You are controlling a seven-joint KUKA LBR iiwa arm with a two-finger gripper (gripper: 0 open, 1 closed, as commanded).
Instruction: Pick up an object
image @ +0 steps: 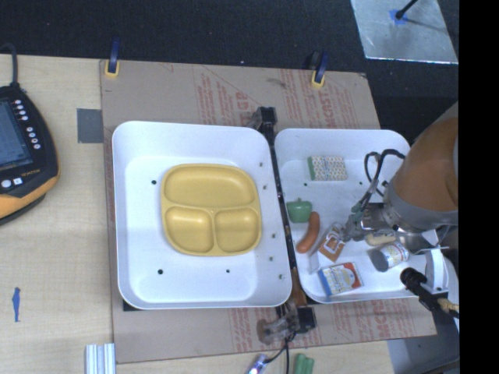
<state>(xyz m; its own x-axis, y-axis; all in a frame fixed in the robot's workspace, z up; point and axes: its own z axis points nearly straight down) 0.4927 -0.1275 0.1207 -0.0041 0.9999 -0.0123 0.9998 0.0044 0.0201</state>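
One teach pendant [19, 158] is lying at the far left of the surface [54, 287], well apart from the bins. Two white bins are sitting side by side on a cardboard sheet [195, 92]. The left bin [132, 271] is holding one yellow divided plate [210, 209] with three compartments, and open white floor is showing on all sides of it, widest toward the near edge. The right bin [343, 145] is holding five small items: one green pepper [299, 209] and one sausage [309, 233] just beside the shared bin wall, one patterned packet [327, 167] toward the far edge, one small orange-and-white box [333, 244] near the middle, and one blue-and-white carton [341, 278] close to the near rim. The arm is reaching in from the right, and the pincer [360, 226] is hanging just beside the small box; whether it is spread or pressed together cannot be told, and nothing is visibly between its tips.
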